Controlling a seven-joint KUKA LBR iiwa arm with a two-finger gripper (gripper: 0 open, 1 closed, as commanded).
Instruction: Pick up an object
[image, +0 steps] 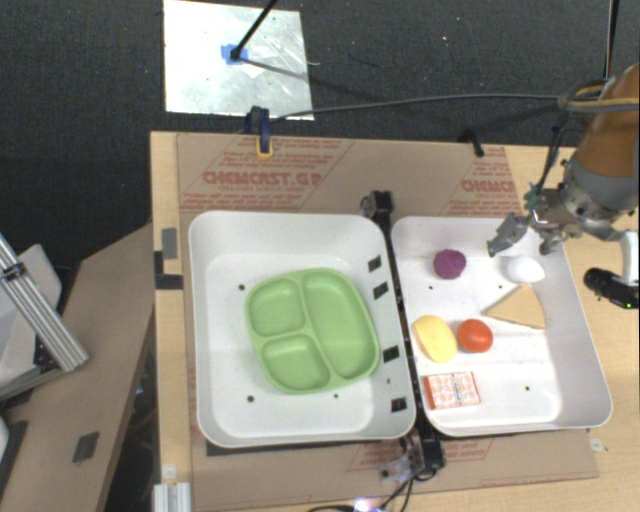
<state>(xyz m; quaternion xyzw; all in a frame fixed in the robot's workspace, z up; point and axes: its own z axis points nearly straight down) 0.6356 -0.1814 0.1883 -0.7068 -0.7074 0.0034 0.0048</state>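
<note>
The right bin (580, 385) holds a purple ball (450, 263), a white rounded object (522, 268), a tan wedge (520, 308), a yellow lemon-like piece (435, 337), an orange-red tomato (475, 336) and a small red-and-white box (452, 389). My gripper (527, 238) hangs over the bin's far right part, just beyond the white rounded object. Its fingers (504, 238) are spread open, and I see nothing held between them.
A green divided plate (312, 328) lies in the left bin (215, 300). A black divider with clips (392, 300) runs between the bins. The arm with its orange band (605, 150) comes in from the upper right. A grey metal frame (35, 310) stands at far left.
</note>
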